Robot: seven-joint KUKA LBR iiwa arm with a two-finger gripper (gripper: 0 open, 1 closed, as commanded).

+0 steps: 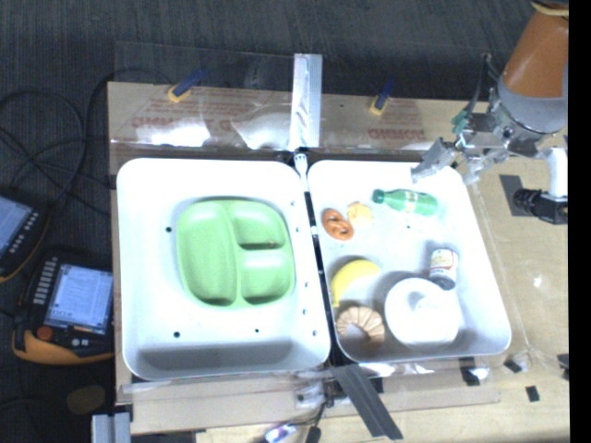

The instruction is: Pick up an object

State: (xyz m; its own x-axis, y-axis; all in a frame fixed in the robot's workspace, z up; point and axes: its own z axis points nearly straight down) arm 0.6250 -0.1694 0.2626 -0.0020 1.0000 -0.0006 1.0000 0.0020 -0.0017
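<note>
At the far left of the frame, a handheld pendant (pixel 66 305) with a lit screen is lying on the dark floor among black cables. Right of it, the left bin (pixel 138 247) is holding a green divided tray (pixel 235 252), sitting flat near the bin's middle. A clear sheet with two blue-and-yellow clips (pixel 187 84) is lying along the bench's back edge, in the upper part of the frame.

The right bin (pixel 485 275) is carrying the loose objects. A pretzel (pixel 336 223) is lying near the bin's left wall, with a small pale piece (pixel 359 212) just beside it. Below them a yellow lemon-like fruit (pixel 354 277) is sitting next to a ridged tan pastry (pixel 359 323). A white round container (pixel 422 311) is filling the lower middle, and a small jar (pixel 443 265) is standing just above it. A green bottle (pixel 405 201) is lying on its side near the bin's upper edge.

At the upper right, the gripper (pixel 432 162) is hanging over the bin's back rim, just above the bottle. It is holding nothing; how far it is open I cannot tell.
</note>
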